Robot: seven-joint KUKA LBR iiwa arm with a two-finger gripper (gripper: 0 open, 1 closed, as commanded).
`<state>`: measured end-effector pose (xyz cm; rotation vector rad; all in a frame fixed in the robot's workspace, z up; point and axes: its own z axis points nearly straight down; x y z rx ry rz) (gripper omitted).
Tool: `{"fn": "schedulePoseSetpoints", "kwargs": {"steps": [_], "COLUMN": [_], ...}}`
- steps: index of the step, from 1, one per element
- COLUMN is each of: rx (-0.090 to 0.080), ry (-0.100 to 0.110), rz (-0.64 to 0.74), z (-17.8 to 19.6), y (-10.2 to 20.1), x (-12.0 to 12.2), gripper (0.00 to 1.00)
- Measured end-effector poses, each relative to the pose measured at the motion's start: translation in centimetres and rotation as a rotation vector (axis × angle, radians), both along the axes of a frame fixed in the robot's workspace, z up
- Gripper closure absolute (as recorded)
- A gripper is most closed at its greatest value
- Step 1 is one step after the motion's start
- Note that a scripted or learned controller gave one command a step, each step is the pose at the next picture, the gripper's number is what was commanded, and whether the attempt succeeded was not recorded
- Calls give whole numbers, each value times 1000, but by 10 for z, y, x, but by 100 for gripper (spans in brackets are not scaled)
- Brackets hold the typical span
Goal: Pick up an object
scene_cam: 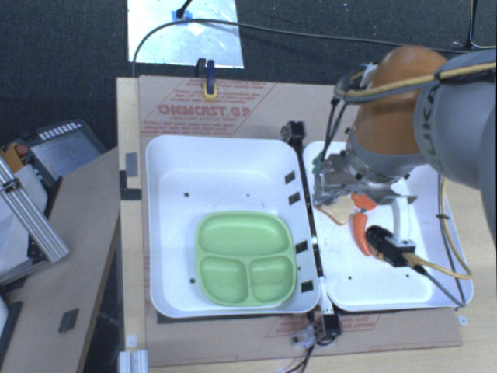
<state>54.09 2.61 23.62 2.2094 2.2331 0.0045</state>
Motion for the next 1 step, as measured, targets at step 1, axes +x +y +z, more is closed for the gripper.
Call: {"fn": "schedulePoseSetpoints", "kwargs": {"steps": [1], "rx": [0], "ry": [-1], "rz": [0], "z": [4], "y": [58], "x": [10], "gripper": [100]}}
